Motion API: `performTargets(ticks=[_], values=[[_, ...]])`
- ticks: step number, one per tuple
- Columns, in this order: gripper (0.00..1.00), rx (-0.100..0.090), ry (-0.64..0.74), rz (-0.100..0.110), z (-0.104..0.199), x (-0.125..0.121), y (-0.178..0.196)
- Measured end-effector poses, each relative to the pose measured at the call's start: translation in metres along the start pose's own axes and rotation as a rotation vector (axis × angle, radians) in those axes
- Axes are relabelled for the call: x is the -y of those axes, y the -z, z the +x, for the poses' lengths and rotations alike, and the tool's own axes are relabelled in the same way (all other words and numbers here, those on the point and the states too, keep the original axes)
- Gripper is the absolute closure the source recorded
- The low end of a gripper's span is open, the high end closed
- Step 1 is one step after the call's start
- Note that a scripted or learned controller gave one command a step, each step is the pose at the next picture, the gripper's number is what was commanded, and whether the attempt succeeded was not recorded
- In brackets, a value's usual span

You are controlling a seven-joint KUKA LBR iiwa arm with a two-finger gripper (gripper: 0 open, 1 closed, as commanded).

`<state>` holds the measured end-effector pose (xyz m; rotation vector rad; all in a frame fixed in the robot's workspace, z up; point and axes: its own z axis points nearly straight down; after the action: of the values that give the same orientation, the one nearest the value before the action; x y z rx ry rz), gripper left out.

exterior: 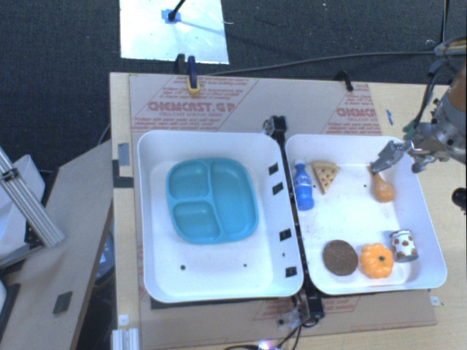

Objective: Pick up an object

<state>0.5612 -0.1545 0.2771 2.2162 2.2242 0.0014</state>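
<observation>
Sitting in the right bin [430, 228], toward its far right side, an orange pear-shaped toy [383, 189] is seen just below the gripper [400, 157]. The gripper is hung above the bin's upper right corner with its two fingers spread apart, and nothing is held between them. Further left, a pizza slice [325, 175] and a blue bottle [303, 187] are laid beside the divider. Along the near edge, a brown cookie [340, 257], a small pumpkin [376, 261] and a spotted mug [403, 245] are lined up. A blue divided plate [211, 200] is parked in the left bin [157, 268].
</observation>
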Motion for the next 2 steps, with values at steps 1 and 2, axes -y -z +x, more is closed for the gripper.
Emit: performTargets(ticks=[1,2], values=[[0.0,-0.002,-0.002,0.004,0.01,0.004,-0.054],[0.0,-0.001,-0.003,0.004,0.008,0.001,-0.096]])
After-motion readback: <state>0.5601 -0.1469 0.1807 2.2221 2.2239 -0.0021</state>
